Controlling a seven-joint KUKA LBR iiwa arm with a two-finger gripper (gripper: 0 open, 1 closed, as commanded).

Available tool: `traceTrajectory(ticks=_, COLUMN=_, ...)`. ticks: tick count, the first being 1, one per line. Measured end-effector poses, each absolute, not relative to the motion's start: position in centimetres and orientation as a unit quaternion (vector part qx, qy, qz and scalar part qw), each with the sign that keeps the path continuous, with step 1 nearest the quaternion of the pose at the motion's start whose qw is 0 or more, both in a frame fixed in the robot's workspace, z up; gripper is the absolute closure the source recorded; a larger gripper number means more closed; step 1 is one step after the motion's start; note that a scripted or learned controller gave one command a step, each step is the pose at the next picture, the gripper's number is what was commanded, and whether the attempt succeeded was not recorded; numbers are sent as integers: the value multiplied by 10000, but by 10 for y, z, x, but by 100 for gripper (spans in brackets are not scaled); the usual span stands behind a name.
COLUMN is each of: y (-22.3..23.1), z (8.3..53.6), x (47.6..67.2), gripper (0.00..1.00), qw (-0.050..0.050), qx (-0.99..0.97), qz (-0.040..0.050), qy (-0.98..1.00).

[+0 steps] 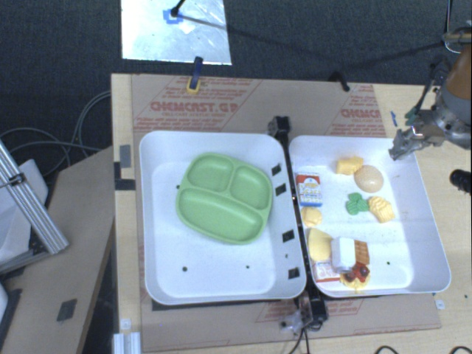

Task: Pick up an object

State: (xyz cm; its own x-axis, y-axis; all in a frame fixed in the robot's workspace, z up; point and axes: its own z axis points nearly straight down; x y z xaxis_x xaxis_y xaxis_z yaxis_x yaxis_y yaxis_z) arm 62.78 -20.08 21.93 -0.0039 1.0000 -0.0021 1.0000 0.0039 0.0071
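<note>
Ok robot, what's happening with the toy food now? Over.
End effector at right bin's far right rim, holding nothing visible. Toy food lying in right bin, untouched. Green plate in left bin, no obstruction.

The right bin's [424,220] far right side lay bare, while toy foods [346,257] crowded its left; a green divided plate [224,198] took up the left bin's [158,271] middle.

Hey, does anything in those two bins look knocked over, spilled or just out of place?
Nothing looks spilled or damaged. The green divided plate lies flat but turned askew in the left bin. The toy food sits loosely scattered in the right bin.
</note>
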Motion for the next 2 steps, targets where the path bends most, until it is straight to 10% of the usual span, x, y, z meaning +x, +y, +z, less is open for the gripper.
traceTrajectory(ticks=2, y=-94, z=225, x=613, gripper=100, qw=2, qx=7039, qz=12, qy=7103)
